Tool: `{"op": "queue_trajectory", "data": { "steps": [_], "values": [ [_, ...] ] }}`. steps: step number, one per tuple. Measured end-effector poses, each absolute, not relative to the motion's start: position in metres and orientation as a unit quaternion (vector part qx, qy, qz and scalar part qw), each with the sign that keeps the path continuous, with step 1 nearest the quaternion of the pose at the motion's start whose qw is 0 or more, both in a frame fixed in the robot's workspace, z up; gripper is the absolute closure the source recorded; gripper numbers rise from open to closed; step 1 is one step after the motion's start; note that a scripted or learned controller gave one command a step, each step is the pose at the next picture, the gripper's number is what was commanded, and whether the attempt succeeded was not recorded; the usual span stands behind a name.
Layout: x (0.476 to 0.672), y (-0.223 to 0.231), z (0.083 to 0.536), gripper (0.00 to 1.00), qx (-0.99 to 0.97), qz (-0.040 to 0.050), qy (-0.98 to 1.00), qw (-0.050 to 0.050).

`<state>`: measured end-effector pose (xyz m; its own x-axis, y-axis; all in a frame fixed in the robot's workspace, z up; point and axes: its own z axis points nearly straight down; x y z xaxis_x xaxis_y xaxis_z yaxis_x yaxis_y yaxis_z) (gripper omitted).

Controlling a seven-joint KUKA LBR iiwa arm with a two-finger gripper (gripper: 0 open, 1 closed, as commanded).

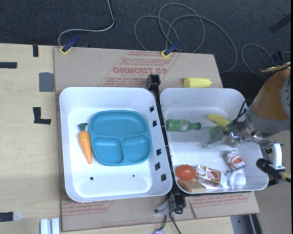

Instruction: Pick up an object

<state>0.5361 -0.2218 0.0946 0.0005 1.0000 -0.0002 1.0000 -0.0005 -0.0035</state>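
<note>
My metal two-finger claw (214, 141) is low in the right white bin (195, 97), fingers slightly apart, clamped on nothing. The green plastic bottle (182, 126) lies just left of me, the yellow banana (219, 119) just above, touching neither.

Single camera, fixed above desk (19, 130), looking down at slant. Both white bins fully in frame, side by side: left bin (71, 101), right bin (234, 97). Far edge of view takes in dark floor (39, 9) with loose cables (180, 26). Near edge cuts cardboard sheet (136, 67) under bins. Moderate distance. Arm (273, 104) enters from right.
</note>
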Motion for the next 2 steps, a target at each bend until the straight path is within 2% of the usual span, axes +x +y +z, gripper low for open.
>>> {"op": "queue_trajectory", "data": {
  "steps": [1,2],
  "values": [
    [0.494,-0.220,0.089,0.00,-0.707,-0.0003,-0.707,-0.002],
    [0.496,-0.220,0.099,1.00,-0.707,-0.0010,-0.707,-0.004]
  ]
}}
